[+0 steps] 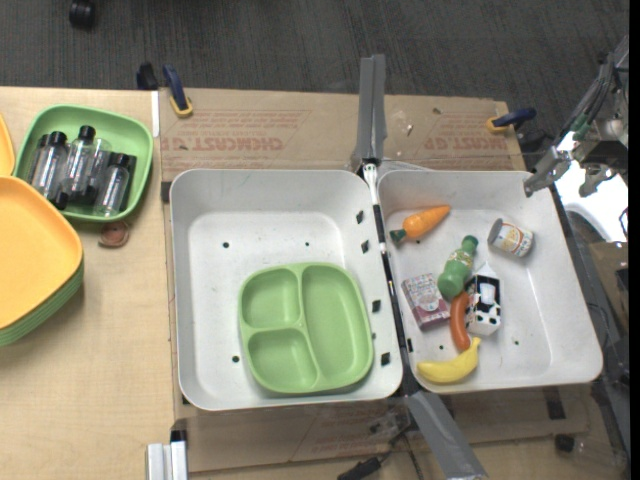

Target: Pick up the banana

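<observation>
The banana lies in the right bin, down at the near edge, close to the bin's near left corner. Its curve opens upward in the camera view, and one tip touches or nearly touches the lower end of a red-orange sausage-shaped toy that stands just above it. Beside that toy sits a small black-and-white cow figure, then a green bottle, a pink packet, a carrot and a small can further back. The left bin holds a green divided plate.

The tool hangs at the far right, above the back corner of the right bin and well apart from the banana; it holds nothing, and whether it is released or clenched I cannot tell.

By my reading, the task is at its start: the approach is not yet made. The next move calls for travel across the bin toward its near edge, then a descent over the banana's middle, gripping across its width and keeping clear of the sausage toy and the bin wall.
</observation>
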